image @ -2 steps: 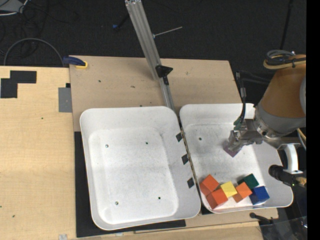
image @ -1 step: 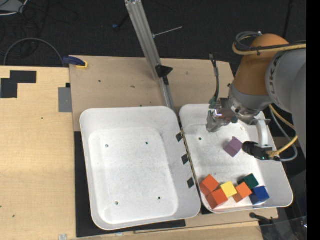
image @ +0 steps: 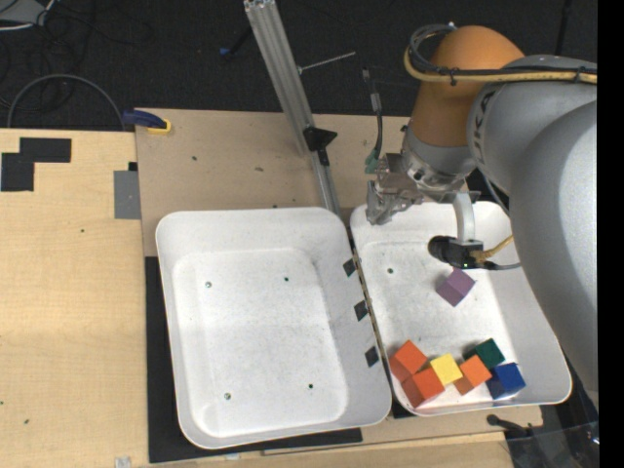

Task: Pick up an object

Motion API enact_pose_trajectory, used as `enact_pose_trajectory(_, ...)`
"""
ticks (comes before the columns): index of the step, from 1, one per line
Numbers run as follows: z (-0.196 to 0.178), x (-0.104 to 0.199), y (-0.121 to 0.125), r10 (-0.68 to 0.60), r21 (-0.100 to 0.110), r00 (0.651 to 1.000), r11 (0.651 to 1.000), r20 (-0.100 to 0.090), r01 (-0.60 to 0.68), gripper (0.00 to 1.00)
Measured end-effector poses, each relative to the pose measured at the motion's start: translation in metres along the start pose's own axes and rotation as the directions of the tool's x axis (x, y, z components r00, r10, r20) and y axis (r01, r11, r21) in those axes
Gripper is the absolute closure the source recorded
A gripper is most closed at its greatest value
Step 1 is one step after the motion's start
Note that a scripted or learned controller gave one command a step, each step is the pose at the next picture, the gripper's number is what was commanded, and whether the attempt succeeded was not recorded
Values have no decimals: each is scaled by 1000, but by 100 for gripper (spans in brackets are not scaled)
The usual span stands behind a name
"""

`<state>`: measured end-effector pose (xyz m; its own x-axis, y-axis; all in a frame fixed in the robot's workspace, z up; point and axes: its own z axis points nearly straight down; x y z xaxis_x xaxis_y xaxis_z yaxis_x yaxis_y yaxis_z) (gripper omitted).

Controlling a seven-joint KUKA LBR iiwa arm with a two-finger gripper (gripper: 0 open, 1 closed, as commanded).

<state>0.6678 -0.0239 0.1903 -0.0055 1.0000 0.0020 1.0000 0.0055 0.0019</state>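
Above the far rim of the right bin [image: 546, 383], the gripper [image: 388, 203] hangs from the orange-banded wrist; whether it is released or clenched cannot be told from the camera view, and nothing shows in its grasp.

The likeliest target is the purple block [image: 454, 287], which lies alone on the bin floor, nearer the camera than the gripper and well apart from the cluster at the bin's near edge. That cluster packs orange blocks [image: 417, 370], a yellow block [image: 446, 369], a green block [image: 487, 350] and a blue block [image: 505, 378] tightly together, so the lone piece looks the safer pick.

To do it well, centre over the block and align with its flat faces. It sits turned cornerwise to the bin walls and looks roughly cubic, with no clear long axis.
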Motion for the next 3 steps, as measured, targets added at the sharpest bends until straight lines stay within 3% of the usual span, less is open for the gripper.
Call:
enact_pose_trajectory(1,0,-45,-27,9,7,1000,1000,4,-9,100)
enact_pose_trajectory(2,-119,-52,-119,10,-1,1000,1000,2,-10,100)
enact_pose_trajectory(3,-98,90,-91,-1,5,1000,1000,0,1,100)
